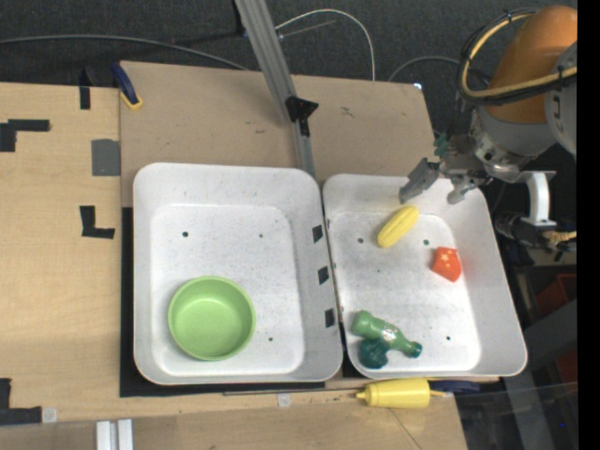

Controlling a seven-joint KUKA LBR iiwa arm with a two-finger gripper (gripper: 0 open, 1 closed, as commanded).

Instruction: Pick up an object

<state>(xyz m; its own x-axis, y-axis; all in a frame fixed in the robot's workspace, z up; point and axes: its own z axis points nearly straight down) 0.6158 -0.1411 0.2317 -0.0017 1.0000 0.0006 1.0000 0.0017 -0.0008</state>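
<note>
The arm [530, 54] is cut off by the right edge. The bench [56, 251] is cut at the left and bottom edges. The pole [267, 40] is cut at the top.

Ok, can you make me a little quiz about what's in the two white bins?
1. True or false: the green bowl sits in the left bin.
2. Which thing lies nearest the gripper?
A. the green bottle
B. the yellow corn
C. the orange block
3. Fill in: the yellow bottle lies outside the right bin, just past its ____ edge.

Key:
1. true
2. B
3. near (bottom)
</note>
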